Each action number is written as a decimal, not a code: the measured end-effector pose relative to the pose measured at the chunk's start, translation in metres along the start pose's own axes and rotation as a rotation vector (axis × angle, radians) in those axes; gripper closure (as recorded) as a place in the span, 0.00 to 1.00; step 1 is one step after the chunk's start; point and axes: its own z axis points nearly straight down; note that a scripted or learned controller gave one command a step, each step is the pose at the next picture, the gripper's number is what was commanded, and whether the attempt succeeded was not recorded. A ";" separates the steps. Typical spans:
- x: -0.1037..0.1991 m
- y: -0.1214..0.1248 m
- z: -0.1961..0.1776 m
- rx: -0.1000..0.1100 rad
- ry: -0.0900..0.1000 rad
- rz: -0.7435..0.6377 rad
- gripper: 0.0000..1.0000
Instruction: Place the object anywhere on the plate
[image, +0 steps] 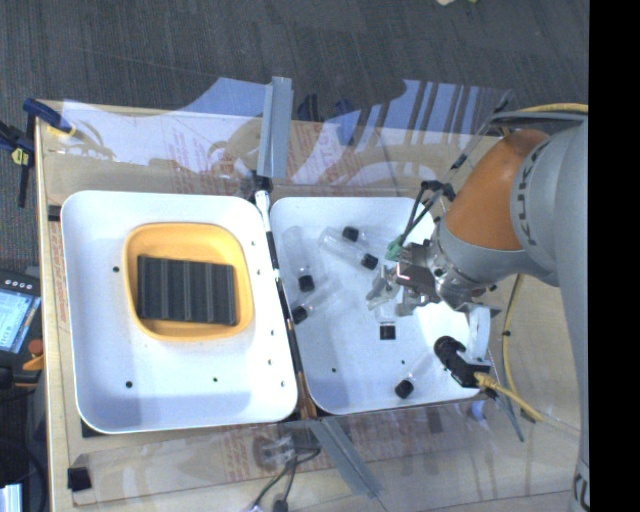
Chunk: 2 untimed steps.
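On the tabletop (150, 460), two shallow white bins are set side by side. In the left bin (90, 330) a yellow plate (185, 242) is laid, and a dark ribbed insert (187, 290) is seen on its middle. In the right bin (350, 370) several small black caps and clear vial-like objects (318, 285) are scattered, well apart from the plate. The gripper (388, 292) is lowered over the middle of the right bin, just above a small black piece (387, 331). Whether the fingers are spread or pressed together cannot be told. The grey arm (545, 200) with its orange band is seen at the right.
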 end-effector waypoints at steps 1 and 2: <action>0.064 0.021 -0.058 -0.001 -0.001 -0.071 1.00; 0.091 0.054 -0.014 0.002 -0.001 -0.258 1.00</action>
